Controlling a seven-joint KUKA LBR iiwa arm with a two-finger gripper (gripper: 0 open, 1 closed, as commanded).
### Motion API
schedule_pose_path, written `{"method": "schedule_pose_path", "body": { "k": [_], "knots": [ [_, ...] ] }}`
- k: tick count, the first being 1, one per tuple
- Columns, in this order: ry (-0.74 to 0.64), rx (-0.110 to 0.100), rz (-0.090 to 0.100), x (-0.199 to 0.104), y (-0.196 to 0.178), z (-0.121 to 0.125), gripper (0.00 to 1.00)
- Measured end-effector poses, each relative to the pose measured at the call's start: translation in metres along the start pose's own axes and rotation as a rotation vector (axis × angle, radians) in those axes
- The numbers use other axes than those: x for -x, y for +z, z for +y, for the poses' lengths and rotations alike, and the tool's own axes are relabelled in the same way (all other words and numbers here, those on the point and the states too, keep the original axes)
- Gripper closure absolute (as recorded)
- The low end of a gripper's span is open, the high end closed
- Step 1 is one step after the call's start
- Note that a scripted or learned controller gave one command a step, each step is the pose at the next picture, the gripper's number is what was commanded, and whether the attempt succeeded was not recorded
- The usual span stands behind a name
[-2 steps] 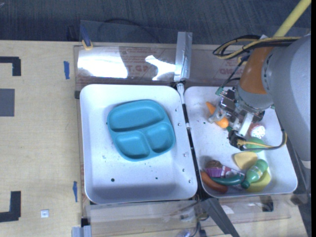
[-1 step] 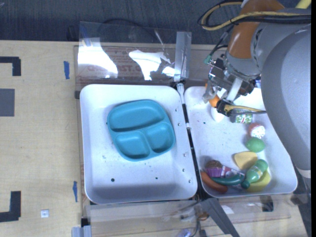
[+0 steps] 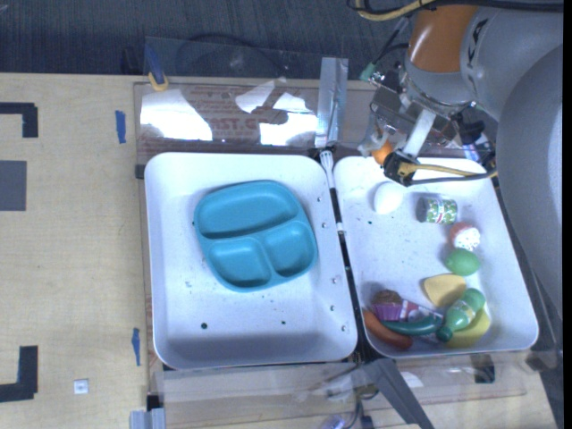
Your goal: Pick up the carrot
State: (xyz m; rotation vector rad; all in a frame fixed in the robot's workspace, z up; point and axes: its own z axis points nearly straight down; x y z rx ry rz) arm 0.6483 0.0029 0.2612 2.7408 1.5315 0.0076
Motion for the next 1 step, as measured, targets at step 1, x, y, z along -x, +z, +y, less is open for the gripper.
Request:
{"method": "schedule_pose_path", "body": {
  "k": [1],
  "knots": [
    [-0.042, -0.006, -0.004, 0.0160, -0.0185, -0.0320, 1.00]
  ]
}}
